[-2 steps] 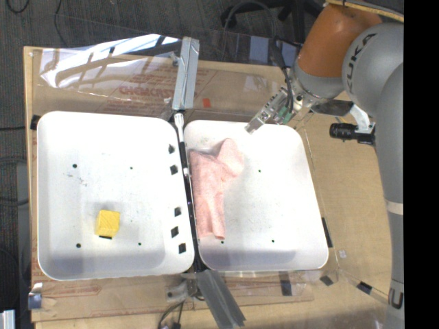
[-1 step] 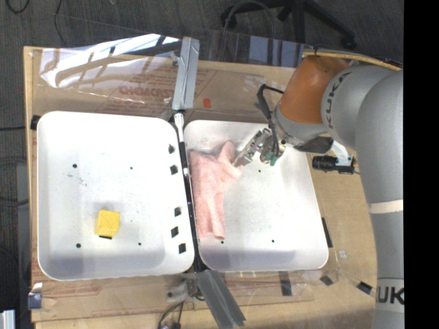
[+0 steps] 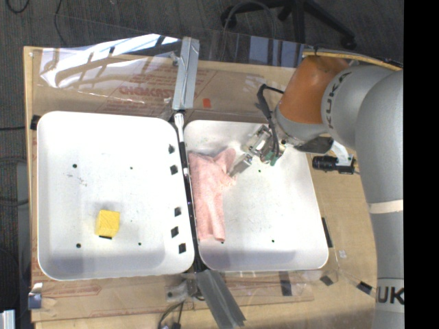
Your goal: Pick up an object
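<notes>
A pink cloth [image 3: 208,192] lies crumpled along the left side of the right bin [image 3: 295,211], stretching from near the bin's back to its front. A small yellow block [image 3: 108,223] rests in the left bin [image 3: 68,142], toward its front. My gripper [image 3: 241,164] reaches down into the right bin from the right, its tips right at the upper right edge of the pink cloth. At this distance the view does not settle whether cloth is pinched between the tips.
A metal divider [image 3: 184,74] runs between the two bins at the back. The grey arm with its orange band [image 3: 309,94] fills the space over the right bin's back right corner. Black clips [image 3: 177,211] line the left bin's right wall.
</notes>
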Motion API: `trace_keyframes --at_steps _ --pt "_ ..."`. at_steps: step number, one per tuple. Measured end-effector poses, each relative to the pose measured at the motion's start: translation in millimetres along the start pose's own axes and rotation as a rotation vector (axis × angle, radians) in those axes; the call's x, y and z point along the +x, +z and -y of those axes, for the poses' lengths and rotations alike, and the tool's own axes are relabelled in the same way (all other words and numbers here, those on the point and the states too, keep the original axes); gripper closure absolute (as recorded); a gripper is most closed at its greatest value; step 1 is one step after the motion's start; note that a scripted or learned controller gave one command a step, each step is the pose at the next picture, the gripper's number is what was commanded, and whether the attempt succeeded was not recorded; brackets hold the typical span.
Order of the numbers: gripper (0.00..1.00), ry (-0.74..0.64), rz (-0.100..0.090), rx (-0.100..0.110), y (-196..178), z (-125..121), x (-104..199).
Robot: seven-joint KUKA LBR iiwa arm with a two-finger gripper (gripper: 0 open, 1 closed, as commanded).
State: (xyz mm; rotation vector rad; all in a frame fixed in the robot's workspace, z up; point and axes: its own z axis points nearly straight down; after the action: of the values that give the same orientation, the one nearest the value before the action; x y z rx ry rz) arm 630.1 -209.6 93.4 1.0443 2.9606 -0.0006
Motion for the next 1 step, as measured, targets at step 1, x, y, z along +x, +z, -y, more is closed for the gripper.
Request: trace_keyframes --at_steps 1 --pt "1.0 -0.006 0.002 0.0 -11.2 -1.5 -0.5"
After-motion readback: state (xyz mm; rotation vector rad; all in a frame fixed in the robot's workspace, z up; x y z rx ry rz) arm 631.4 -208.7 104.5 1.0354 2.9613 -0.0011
